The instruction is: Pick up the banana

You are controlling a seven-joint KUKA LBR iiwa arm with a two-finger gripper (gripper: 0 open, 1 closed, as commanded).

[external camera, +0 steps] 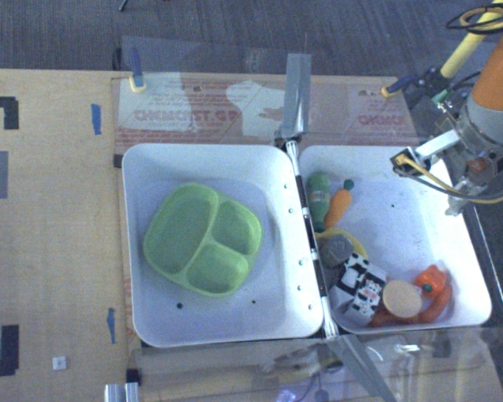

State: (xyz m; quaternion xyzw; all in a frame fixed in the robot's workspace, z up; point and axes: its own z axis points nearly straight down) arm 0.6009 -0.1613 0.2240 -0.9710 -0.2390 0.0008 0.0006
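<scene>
Only a thin yellow curve of the banana [357, 240] shows in the right bin [419, 224]. It arcs around a grey rounded object [335, 250] near the bin's left wall and is mostly covered by it. The gripper [459, 193] hangs over the right bin's far right edge, well to the right of the banana and apart from it. Above the gripper the arm's orange band [495, 78] sits at the view's upper right.
The right bin also holds a green bottle-like item [318, 193], a toy carrot [338, 208], a black-and-white patterned item [357, 285], a beige disc [401, 299] and orange-red toys [434, 285]. A green divided plate [203, 239] lies in the left bin [151, 308].
</scene>
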